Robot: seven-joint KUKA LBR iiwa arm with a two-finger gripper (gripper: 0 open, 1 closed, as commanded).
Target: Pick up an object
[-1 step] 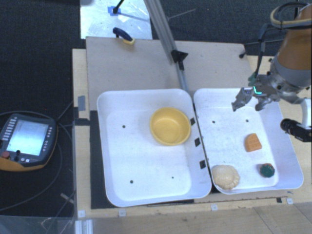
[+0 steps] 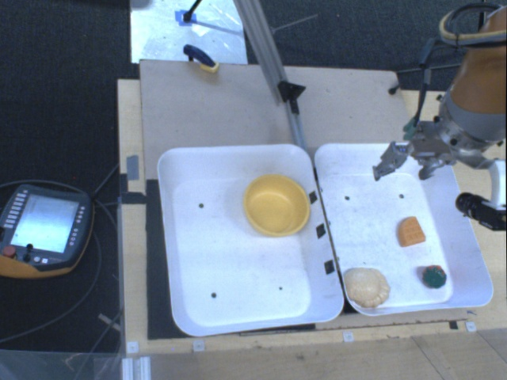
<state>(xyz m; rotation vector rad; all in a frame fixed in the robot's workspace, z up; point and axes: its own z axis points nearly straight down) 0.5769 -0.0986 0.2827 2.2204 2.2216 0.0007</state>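
Observation:
The right bin holds an orange block, a small dark green ball and a pale cream round lump near its front left corner. A yellow bowl sits upright in the left bin, toward its back right. My gripper hangs over the back part of the right bin, well above and behind the orange block. Its two fingers are spread apart and nothing is between them.
A metal pole slants across the board behind the bins. A teach pendant lies left of the bench. A black cylinder juts in at the right bin's right edge. The right bin's middle is bare white floor.

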